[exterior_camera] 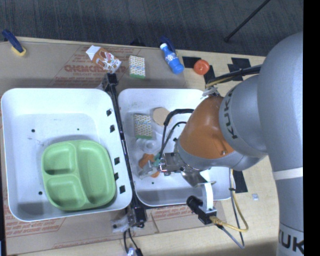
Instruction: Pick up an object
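The tool is lowered into the right bin, at the end of the grey arm with its orange band. Whether the tool is released or clenched cannot be told, because the wrist covers it from above.

Just to the left of the tool, and seemingly touching it, an orange object is lying on the bin floor; what it is exactly cannot be made out. A little farther up from the tool a small clear item is seen, then a patterned green packet, and beside that a round tan piece. Well to the left of the tool, in the left bin, a green divided tray is resting. Beyond both bins, on the bench, a blue bottle and an orange ball are placed.

The step in hand is judged to be the reach down to the orange object, so the pick is near its grasp. For the next move, a firm closing around this object would be needed and then a straight lift. The neighbouring clear item could be disturbed.
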Robot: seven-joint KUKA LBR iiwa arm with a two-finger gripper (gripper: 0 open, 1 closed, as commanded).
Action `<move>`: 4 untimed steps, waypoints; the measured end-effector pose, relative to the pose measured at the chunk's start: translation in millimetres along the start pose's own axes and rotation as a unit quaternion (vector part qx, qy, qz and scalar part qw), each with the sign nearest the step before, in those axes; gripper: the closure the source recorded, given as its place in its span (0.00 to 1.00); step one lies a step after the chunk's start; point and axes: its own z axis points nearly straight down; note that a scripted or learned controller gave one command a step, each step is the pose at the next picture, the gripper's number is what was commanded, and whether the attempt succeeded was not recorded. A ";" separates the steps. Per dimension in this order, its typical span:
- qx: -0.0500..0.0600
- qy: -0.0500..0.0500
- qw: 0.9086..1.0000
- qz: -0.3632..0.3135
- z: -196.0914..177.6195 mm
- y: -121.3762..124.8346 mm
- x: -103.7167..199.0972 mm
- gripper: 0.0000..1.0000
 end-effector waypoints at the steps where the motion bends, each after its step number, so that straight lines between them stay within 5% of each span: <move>1: 0.000 0.000 1.000 -0.002 -10.4 0.7 -0.4 1.00; 2: -0.003 0.000 1.000 0.000 -147.0 29.0 72.5 1.00; 3: -0.003 -0.001 1.000 0.000 -146.5 28.7 72.0 0.00; 4: -0.003 -0.001 1.000 0.001 -180.5 41.7 91.6 0.00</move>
